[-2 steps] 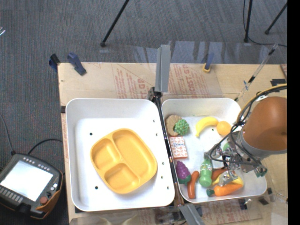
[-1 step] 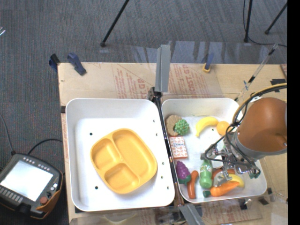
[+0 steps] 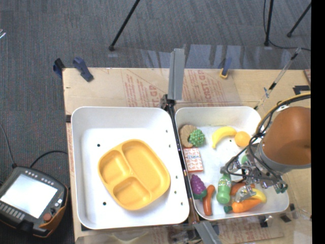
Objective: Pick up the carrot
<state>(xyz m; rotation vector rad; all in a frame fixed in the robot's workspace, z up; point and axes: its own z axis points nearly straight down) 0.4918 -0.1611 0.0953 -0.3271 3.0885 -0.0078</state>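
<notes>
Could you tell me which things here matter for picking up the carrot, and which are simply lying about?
Belong to the job:
carrot, near the right bin's front edge
gripper, just above the carrot
right bin

Lying about:
yellow divided plate in the left bin
banana
orange
broccoli
small red box
eggplant
green bottle

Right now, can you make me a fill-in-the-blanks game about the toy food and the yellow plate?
1. The yellow plate lies in the ____ bin.
2. The banana in the right bin is the colour ____.
3. The gripper hangs over the ____ bin, close above the carrot.
4. The yellow plate has ____ compartments.

Missing words: left; yellow; right; three
</notes>
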